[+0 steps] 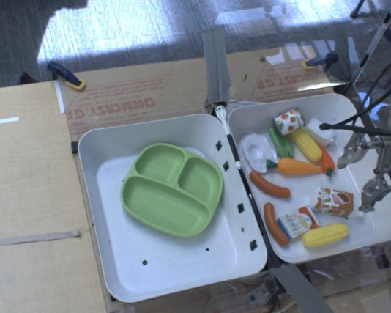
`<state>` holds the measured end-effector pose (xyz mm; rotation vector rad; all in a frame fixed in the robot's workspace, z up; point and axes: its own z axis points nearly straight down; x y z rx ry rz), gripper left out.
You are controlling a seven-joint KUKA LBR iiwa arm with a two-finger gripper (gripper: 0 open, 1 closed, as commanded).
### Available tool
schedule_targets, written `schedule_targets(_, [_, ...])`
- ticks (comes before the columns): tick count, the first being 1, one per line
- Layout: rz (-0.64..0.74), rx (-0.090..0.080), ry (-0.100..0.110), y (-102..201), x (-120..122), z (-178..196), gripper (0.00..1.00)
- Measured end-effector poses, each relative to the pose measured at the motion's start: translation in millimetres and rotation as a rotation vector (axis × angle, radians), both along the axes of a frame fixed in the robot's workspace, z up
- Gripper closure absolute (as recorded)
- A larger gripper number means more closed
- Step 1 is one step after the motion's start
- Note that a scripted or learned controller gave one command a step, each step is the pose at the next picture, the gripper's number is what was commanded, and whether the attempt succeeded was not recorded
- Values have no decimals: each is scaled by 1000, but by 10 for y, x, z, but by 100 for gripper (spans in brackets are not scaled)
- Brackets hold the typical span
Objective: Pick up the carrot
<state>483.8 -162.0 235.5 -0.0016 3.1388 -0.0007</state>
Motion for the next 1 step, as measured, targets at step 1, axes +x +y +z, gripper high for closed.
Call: schedule_targets(1, [-16,-7,-26,104,767,-1208,0])
